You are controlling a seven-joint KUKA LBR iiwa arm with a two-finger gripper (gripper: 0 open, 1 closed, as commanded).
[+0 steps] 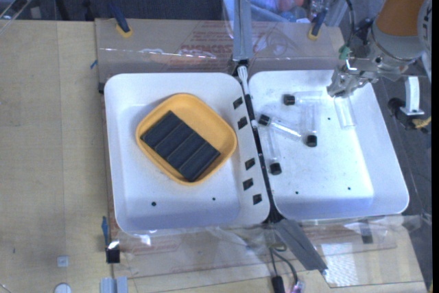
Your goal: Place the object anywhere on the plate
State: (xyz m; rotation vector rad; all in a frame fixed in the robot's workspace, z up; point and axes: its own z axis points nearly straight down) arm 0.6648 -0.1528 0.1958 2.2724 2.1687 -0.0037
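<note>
Camera view, dark ridged object (180,143) on yellow plate (225,134), left bin; fingers (341,87) over right bin, well apart, grip state unclear

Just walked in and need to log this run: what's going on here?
A grey robot arm with an orange band reaches in from the right, its gripper at the far edge of the right bin. That bin holds a few clear, black-capped pieces; whether the gripper holds one is unclear. In the left bin, a yellow plate already carries a dark ridged block.
</note>
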